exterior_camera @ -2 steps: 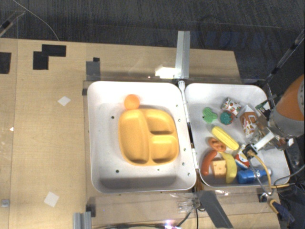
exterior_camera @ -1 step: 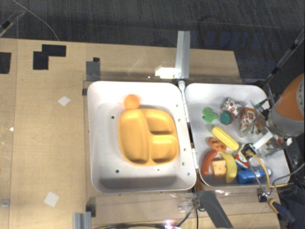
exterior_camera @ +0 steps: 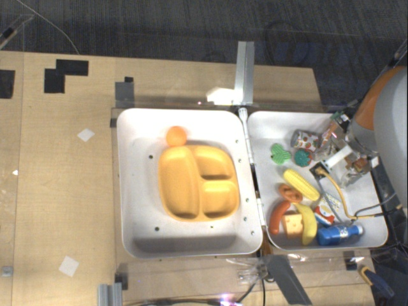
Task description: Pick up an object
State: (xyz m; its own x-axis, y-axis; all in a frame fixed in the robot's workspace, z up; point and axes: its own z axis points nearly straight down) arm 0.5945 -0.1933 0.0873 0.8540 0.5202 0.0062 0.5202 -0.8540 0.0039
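Claw (exterior_camera: pixel 333 146) low over right bin (exterior_camera: pixel 380 234), upper-right part; finger state: cannot tell. Nothing visibly gripped, pick not done. Candidates: crumpled wrapper (exterior_camera: pixel 305 139) just left, green toy (exterior_camera: pixel 279 153) further left, yellow corn (exterior_camera: pixel 299 184) below-left.

Toys are crowding the right bin (exterior_camera: pixel 380 233): a corn cob (exterior_camera: pixel 300 184), banana (exterior_camera: pixel 308 222), sausage (exterior_camera: pixel 278 216), blue bottle (exterior_camera: pixel 338 234) and green piece (exterior_camera: pixel 279 153) are lying close together, leaving bare floor only along the near-left wall. The arm (exterior_camera: pixel 382 116) is blocking its far-right corner. In the left bin (exterior_camera: pixel 137 234), the yellow tray (exterior_camera: pixel 196 180) and orange ball (exterior_camera: pixel 176 136) are leaving open margins all around.
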